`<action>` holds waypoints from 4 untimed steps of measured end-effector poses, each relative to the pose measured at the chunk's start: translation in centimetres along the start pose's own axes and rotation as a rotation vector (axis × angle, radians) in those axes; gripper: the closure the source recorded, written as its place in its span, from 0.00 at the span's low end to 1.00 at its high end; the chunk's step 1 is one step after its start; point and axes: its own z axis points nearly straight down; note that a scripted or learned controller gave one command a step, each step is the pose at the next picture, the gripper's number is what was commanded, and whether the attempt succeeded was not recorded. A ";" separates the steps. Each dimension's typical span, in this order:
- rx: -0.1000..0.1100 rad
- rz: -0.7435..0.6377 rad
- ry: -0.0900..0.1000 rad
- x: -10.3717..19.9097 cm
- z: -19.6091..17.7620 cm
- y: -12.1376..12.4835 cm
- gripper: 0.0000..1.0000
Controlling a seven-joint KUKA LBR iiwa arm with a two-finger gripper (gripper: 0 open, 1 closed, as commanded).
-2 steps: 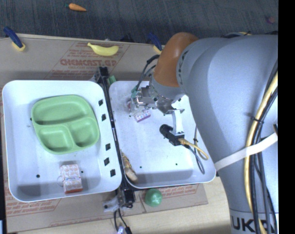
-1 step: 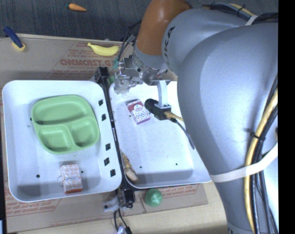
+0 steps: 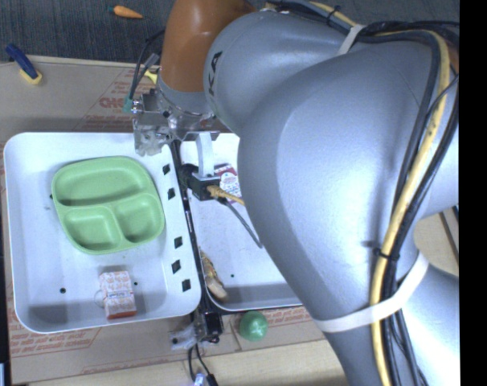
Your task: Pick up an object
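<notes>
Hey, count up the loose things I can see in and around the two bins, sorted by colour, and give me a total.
Green: 2, the divided tray and the ball
Red and white: 2, the small carton and the packet
Tan: 1, the thing by the divider
Total: 5; the arm hides much of the right bin.

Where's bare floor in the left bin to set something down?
Free patches in the left bin: the near-left corner beside the small carton, and the strip behind the green tray. Crowded by the gripper at the divider.

Tray (image 3: 107,203), box (image 3: 117,293) in L bin (image 3: 18,215)
</notes>
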 end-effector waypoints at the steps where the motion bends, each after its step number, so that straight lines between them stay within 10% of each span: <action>1: 0.000 0.000 -0.001 5.7 -3.3 0.2 1.00; 2: 0.000 0.001 -0.001 11.0 -3.8 0.2 1.00; 4: -0.001 0.003 -0.001 12.2 -4.5 0.3 1.00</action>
